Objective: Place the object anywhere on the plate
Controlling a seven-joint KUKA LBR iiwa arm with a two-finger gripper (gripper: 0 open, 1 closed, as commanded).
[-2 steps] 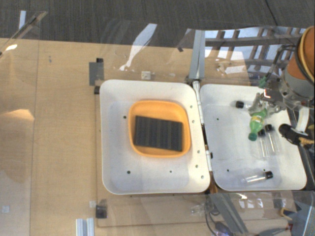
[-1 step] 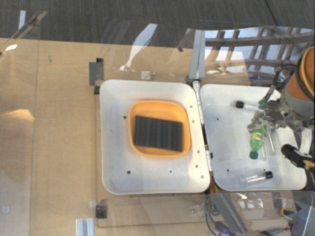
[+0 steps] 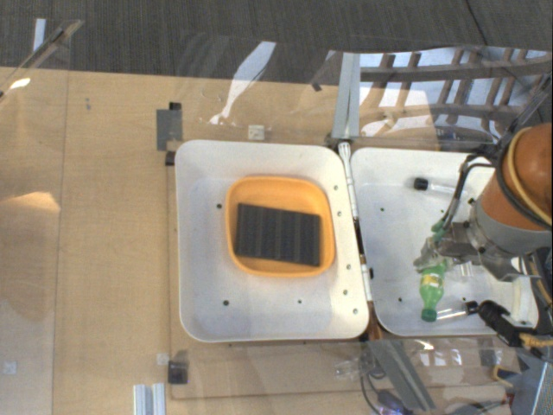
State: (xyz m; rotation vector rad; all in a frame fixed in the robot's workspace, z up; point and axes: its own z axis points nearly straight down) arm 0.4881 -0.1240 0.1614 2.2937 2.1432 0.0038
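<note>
While the pincer (image 3: 439, 251) overhangs the green bottle (image 3: 430, 289), the plate (image 3: 281, 193) lies apart.

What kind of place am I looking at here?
Probably a robotics lab test bench: a robot arm reaches over two white bins, with an orange plate and a small green bottle as practice items.
</note>
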